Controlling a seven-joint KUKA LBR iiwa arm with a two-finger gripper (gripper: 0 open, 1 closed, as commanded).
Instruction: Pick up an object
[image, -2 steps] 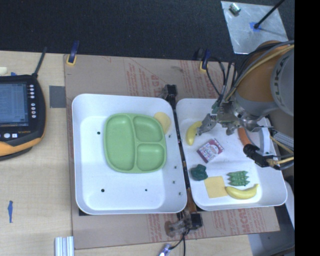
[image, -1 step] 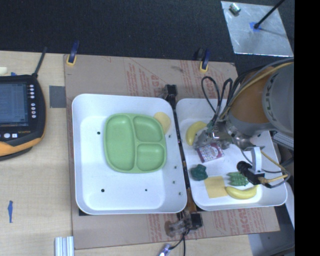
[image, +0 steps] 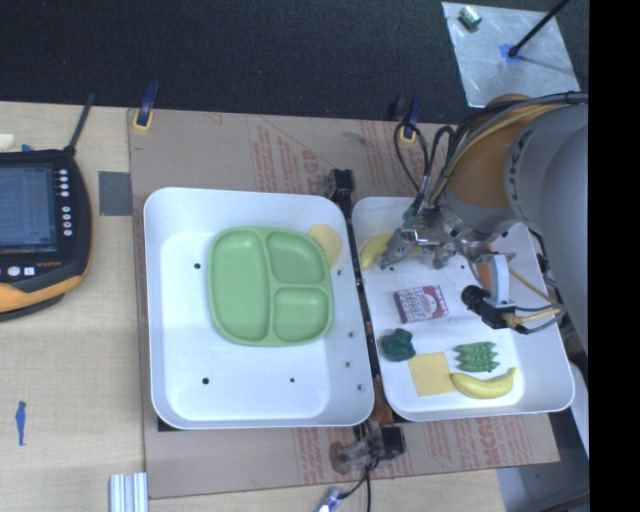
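Arm (image: 540, 150) cut off right; hides right bin's (image: 545, 400) far corner.

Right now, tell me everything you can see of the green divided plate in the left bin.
The pale green divided plate looks like matte plastic, squarish with rounded corners, with one long compartment and two smaller ones. It lies flat, face up, in the left white bin, slightly rotated. A pale yellow round piece sits at its upper right corner.

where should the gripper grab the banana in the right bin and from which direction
Take the banana across its thick middle, coming straight down from above. It lies flat along the right bin's near edge, curved, ends turned up toward the green pea pods. Set the jaws across its narrow width; the yellow square by its left tip probably leaves little room there.
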